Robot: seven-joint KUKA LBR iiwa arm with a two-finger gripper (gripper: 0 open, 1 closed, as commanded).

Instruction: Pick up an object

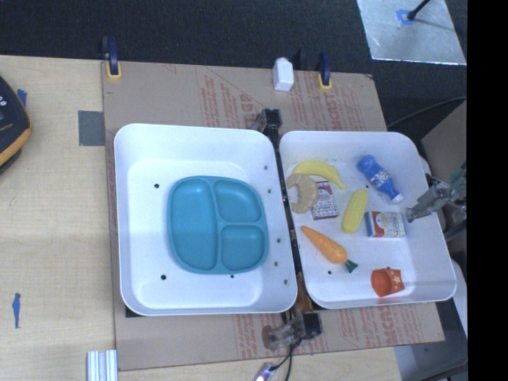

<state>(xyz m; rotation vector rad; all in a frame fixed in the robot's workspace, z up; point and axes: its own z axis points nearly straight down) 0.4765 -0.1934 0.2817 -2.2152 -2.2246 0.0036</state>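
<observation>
The right bin point(429, 268) holds several items: a banana point(317, 170), a blue bottle point(379, 178), a yellow corn cob point(355, 210), an orange carrot point(325, 244), a red cup point(386, 281), a small red-and-white box point(385, 225), a small printed packet point(323, 200) and a beige pastry piece point(302, 191). My gripper point(426, 205) comes in at the bin's right rim, just right of the red-and-white box and below the blue bottle. Nothing is seen held in it.
The left bin point(135, 213) carries a blue divided plate point(218, 223). Clamps point(113, 58) and a white block point(282, 74) sit along the cardboard's far edge. A yellow-and-black device point(9, 125) lies at the far left of the bench.
</observation>
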